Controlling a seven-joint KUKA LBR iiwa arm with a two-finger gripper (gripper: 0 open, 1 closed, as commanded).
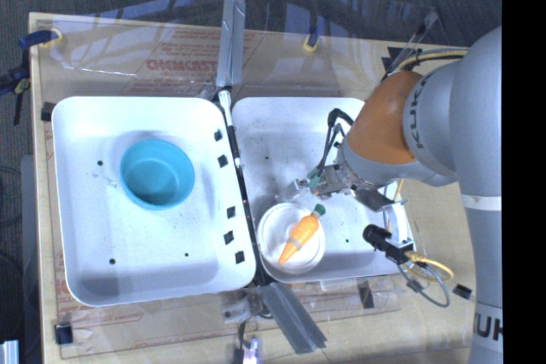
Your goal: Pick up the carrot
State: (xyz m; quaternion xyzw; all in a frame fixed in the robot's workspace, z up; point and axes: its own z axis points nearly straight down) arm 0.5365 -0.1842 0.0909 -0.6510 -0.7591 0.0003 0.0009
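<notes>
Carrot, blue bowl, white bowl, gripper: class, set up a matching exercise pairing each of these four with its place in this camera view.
Column one:
1. carrot
2. blue bowl
3. white bowl
4. gripper

Column two:
A. in the left bin
B. front of the right bin, holding the carrot
C. just above the carrot's green top
D. lying inside the white bowl

Pairs: 1-D, 2-A, 3-B, 4-C

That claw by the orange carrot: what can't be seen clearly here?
- Claw, camera view: too small and half under the grey arm's orange-banded wrist; open or shut unclear.
- Orange carrot in the white round bowl: its underside is hidden.
</notes>
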